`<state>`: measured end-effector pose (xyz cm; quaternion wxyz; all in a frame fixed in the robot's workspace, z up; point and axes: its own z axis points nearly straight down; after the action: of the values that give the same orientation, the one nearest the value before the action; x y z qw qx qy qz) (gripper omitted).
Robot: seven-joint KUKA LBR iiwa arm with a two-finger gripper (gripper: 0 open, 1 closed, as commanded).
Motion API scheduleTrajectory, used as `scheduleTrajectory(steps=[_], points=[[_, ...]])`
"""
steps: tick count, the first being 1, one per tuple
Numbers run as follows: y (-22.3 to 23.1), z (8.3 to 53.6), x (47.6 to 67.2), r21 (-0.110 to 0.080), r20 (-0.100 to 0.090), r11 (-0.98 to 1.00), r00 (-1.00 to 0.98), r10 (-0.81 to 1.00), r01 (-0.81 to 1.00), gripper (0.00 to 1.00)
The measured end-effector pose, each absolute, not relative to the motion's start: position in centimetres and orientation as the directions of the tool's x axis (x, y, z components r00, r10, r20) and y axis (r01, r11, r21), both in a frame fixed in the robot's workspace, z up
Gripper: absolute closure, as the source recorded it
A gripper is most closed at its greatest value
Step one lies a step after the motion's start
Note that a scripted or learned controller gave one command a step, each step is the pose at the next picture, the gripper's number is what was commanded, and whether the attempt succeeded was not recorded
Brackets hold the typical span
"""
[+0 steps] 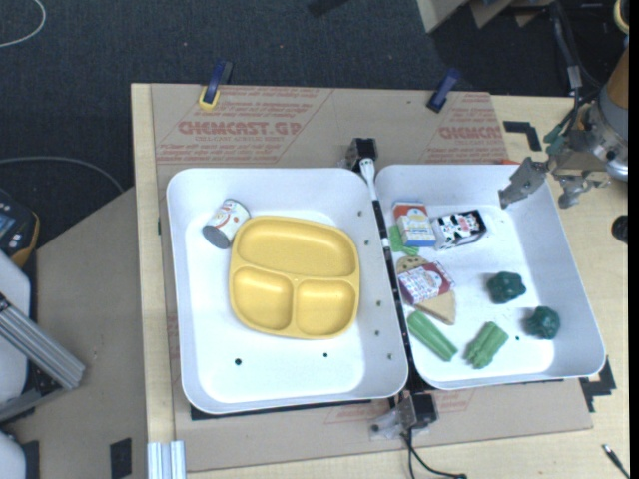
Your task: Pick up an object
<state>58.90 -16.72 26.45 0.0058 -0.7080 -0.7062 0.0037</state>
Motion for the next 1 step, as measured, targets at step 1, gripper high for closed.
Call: scheduleTrajectory(steps=[1], points=[[-16.69,27.16,59.11,-0.001,0.0,0.0,0.0,1.0,1.0,0.0]])
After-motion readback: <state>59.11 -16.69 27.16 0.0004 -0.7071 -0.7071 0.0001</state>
